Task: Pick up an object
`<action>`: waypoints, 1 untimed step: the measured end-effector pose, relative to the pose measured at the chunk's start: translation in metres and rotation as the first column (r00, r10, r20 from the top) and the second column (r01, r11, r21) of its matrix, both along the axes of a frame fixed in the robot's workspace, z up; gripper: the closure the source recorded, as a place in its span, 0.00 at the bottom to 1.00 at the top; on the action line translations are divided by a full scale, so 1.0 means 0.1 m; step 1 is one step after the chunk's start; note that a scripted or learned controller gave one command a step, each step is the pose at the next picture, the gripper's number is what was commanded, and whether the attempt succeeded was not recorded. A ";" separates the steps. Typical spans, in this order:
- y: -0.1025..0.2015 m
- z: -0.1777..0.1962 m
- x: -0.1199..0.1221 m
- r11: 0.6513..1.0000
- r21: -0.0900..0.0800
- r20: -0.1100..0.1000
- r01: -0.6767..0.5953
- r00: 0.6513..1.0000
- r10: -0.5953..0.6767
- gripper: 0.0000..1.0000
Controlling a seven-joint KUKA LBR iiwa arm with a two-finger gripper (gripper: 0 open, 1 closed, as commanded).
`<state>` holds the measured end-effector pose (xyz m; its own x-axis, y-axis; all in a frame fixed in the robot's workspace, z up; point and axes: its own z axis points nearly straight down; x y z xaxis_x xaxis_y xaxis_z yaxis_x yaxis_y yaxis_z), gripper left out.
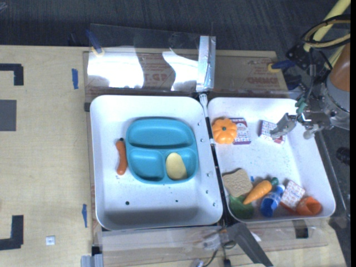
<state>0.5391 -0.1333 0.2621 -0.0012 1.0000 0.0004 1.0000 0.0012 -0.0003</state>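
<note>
Inspection of the pick, as things stand: not yet accomplished, by my reading.

My tool [289,124] sits at the upper right of the right bin [311,166], reaching in from the right edge. One grey finger slants down toward a small white-and-red packet [269,130] lying on the bin floor near the back wall. The finger tip appears to be at or just beside the packet's right edge; I cannot tell whether it touches. Whether the tool is spread or pressed together I cannot tell from this angle, and nothing shows between its parts, so I record no hold.

Candidate objects in the right bin: an orange pumpkin [224,130] against the left wall, with a small printed card [241,131] touching it on the right; toward the front, a slice of bread [237,182], a carrot [258,192] lying across it, a green piece [240,206] under the carrot, a blue piece [271,203], a white-and-red box [293,193], and an orange piece [309,206] at the front right corner. All of these rest on the bin floor.

The left bin [105,166] carries a blue divided tray [150,143] with a yellow egg-shaped item [176,166] in its lower right compartment, and a hot dog [120,156] just left of the tray.

Remaining, in my judgement: secure the packet, or another object, and lift it clear of the bin.
</note>
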 end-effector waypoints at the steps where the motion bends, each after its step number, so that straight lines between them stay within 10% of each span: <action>1: 0.46 -0.82 0.52 0.999 0.003 -0.009 -0.049 0.999 0.049 0.00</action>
